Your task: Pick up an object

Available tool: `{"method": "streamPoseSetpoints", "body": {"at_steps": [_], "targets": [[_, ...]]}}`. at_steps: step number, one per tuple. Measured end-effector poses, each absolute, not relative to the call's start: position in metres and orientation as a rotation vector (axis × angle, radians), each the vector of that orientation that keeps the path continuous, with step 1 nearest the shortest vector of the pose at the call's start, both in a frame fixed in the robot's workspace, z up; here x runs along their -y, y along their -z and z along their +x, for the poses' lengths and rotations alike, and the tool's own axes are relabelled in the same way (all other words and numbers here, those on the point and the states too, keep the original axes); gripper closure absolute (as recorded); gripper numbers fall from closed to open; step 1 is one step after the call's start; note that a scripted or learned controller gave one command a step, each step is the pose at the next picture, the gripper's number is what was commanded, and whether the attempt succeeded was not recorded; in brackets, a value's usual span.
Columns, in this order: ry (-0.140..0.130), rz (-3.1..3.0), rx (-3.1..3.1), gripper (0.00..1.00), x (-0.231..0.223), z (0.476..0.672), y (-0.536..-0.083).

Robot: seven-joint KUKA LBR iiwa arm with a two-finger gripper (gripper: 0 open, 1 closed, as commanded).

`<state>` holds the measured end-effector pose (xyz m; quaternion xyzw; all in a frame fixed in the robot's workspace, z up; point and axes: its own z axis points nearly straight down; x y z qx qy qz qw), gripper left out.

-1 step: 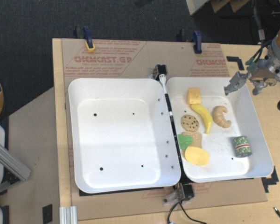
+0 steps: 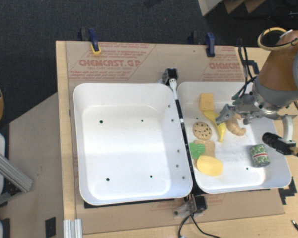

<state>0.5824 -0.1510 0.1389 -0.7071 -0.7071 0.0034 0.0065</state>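
1. I see the hand over the right bin, at the frame's right; its grey fingers look spread, pinching nothing.
2. Just beside the fingertips lie a tan lump and a yellow banana-like piece.
3. Nearby: a cookie, yellow block, lemon-like piece, green can.
4. The left bin fills the frame's centre.

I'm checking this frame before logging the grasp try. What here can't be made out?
- Tool: the wrist above covers its fingers in the camera view, so open or shut is unclear.
- Tan object: partly under the tool; contact cannot be judged.
- Green can: label too small to read.
- Green piece: partly hidden by the yellow lemon-like object.
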Motion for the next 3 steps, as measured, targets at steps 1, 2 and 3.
{"method": "streamPoseSetpoints", "body": {"at_steps": [1,2,3], "targets": [[0.001,-2.218,2.224,0.0,0.116,0.599,-0.084],[0.015,-2.227,2.228,1.0,0.117,0.603,-0.101],[0.02,-2.215,2.238,1.0,0.028,0.591,-0.225]]}}
